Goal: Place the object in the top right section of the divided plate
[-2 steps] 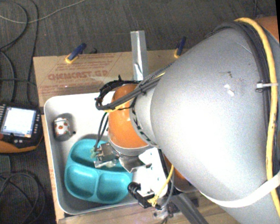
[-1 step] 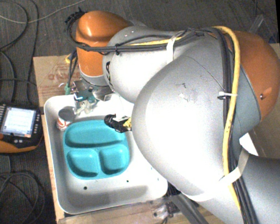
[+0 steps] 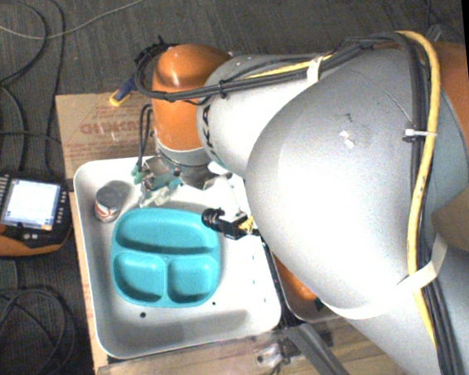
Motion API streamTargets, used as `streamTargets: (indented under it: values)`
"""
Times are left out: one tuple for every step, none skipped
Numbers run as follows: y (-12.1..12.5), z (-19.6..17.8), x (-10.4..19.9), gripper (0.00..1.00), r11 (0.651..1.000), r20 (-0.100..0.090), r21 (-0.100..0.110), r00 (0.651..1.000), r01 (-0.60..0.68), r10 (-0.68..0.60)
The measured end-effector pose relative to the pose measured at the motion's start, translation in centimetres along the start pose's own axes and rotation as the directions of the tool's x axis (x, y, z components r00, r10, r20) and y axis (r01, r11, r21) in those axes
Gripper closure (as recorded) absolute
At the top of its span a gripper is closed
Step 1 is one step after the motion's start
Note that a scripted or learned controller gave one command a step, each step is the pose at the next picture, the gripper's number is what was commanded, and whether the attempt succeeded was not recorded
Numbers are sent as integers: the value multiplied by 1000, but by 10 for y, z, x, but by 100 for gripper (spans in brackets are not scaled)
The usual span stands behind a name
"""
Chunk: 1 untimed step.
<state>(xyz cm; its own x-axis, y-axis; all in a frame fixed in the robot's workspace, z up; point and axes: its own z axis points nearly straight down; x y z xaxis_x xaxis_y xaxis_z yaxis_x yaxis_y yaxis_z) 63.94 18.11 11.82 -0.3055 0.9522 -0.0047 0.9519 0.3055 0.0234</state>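
The hand [image 3: 157, 182] hovers at the plate's [image 3: 168, 256] far rim, just beside the can [image 3: 111, 200] standing in the bin's [image 3: 183, 329] corner. I cannot tell how the hand is set or whether it carries anything. Descending here, it could strike the rim or tip the can.

The arm [image 3: 339, 155] hides most of the right bin [image 3: 292, 297].
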Motion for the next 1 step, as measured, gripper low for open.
streamTargets:
  values:
    - [-57, 11, -40, 100, 981, -5, -35, 982, -190, 190]
